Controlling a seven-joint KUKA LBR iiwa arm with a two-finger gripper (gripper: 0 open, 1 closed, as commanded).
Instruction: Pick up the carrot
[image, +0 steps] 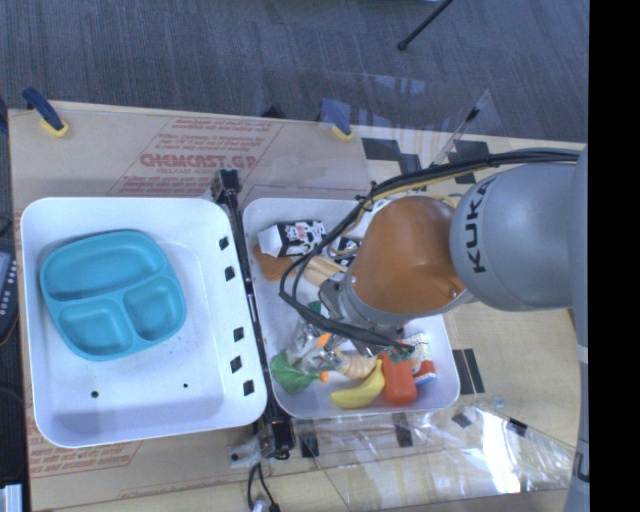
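The grey arm with orange band (405, 262) reaches in from the right and hangs low over the right shallow white bin (262, 330), covering much of it. "KUKA" reads in dark letters on the grey arm housing. The gripper (345, 335) sits under the orange section among black cables, down in the bin clutter; grip state cannot be told, hidden by wrist and cables.

The small orange toy carrot (326, 375) with green leafy top (287, 373) lies in the near part of the right bin, just below-left of the gripper, greens toward the bin's left wall. Whether the gripper touches it cannot be told. Just right of it: yellow plastic banana (358, 392) along the near wall, touching a red-orange blocky toy (399, 381). Behind the arm, a black-and-white printed packet (298, 236) near the far wall; its print is too small to read. A tan wooden-looking piece (300, 268) lies beside it.

The left shallow white bin (120, 400) holds a turquoise plastic divided tray with three compartments (110, 292), toward its far-left corner.

The bench surface is brown cardboard-like sheet (200, 155) printed in red "CHEMCAST GP", with smaller lines unreadable. Two blue-and-yellow clamps (45, 112) grip the far edge, the second at (337, 118).
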